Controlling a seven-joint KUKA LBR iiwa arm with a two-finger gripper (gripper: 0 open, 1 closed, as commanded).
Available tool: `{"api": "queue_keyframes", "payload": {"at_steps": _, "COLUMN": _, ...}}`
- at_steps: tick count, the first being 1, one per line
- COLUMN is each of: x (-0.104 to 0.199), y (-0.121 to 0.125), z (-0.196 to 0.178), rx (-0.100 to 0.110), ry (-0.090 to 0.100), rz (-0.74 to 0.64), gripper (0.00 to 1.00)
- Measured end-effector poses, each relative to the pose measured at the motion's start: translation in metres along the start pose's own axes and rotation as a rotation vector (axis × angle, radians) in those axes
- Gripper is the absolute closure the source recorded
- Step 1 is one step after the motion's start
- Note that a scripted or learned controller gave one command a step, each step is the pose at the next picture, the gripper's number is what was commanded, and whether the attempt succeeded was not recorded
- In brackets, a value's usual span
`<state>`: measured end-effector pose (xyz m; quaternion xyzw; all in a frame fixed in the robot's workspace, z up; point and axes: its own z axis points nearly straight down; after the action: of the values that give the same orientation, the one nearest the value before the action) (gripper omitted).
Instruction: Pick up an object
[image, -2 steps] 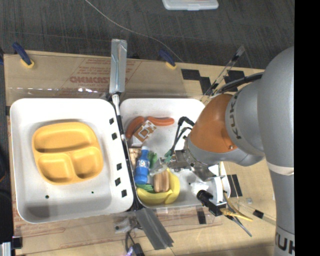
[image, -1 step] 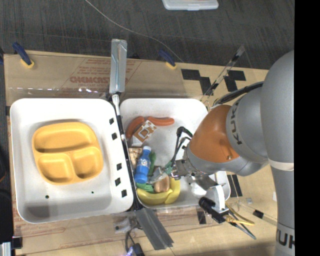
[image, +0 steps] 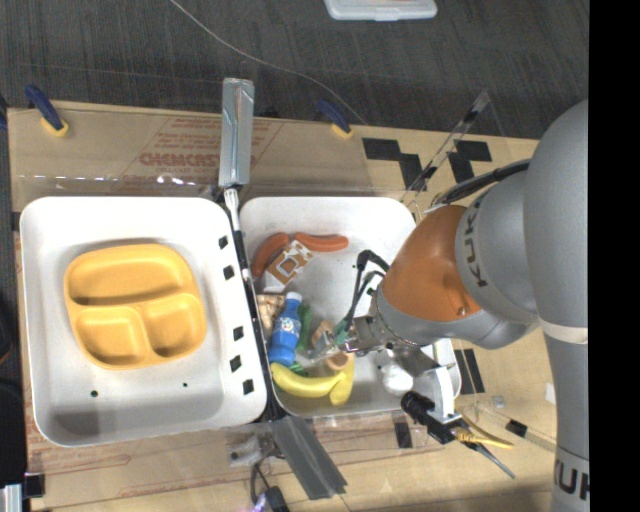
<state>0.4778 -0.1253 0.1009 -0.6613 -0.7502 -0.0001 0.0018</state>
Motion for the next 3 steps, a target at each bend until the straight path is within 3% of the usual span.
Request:
{"api": "queue_keyframes", "payload": {"at_steps": 1, "x": -0.026, "y": 0.059, "z": -0.139, "rx": -0.012, "ry": -0.007, "rz": -0.028, "gripper": 1.00}}
{"api": "queue_keyframes", "payload": {"at_steps": 2, "x": -0.029, "y": 0.110, "z": -0.121, "rx": 0.001, "ry": -0.002, "rz": 0.114, "gripper": 1.00}}
{"api": "queue_keyframes", "payload": {"at_steps": 3, "x": -0.016, "y": 0.130, "z": -0.113, "rx": -0.001, "ry": -0.003, "rz": 0.231, "gripper": 1.00}}
